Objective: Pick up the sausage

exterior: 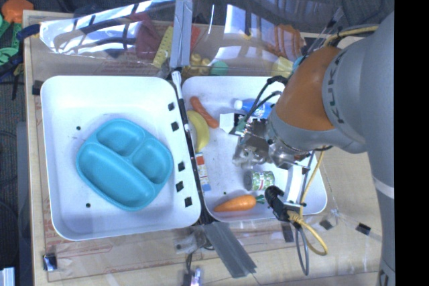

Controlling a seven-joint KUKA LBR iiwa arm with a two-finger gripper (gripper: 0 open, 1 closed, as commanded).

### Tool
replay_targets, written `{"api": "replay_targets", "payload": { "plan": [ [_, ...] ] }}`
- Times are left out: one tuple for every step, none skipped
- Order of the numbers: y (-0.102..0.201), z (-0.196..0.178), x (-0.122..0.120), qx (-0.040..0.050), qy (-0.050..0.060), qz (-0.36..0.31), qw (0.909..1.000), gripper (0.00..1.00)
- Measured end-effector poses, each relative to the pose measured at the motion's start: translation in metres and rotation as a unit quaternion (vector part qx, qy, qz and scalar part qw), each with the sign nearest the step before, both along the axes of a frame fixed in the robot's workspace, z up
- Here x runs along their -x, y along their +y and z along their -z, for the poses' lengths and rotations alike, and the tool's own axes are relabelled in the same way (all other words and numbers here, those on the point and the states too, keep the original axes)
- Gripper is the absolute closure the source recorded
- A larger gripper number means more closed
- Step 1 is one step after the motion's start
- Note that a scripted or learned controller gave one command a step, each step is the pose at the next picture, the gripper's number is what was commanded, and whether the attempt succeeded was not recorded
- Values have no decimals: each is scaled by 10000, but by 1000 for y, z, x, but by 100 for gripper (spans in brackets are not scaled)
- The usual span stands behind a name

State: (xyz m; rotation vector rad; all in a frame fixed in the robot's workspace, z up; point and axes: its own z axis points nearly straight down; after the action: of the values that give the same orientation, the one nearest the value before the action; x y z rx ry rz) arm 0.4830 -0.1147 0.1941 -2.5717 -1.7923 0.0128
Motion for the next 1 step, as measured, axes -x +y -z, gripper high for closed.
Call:
{"api": "replay_targets", "payload": {
  "plan": [
    [0,-8,-1,-1,21,-25,10000,100]
  ]
}}
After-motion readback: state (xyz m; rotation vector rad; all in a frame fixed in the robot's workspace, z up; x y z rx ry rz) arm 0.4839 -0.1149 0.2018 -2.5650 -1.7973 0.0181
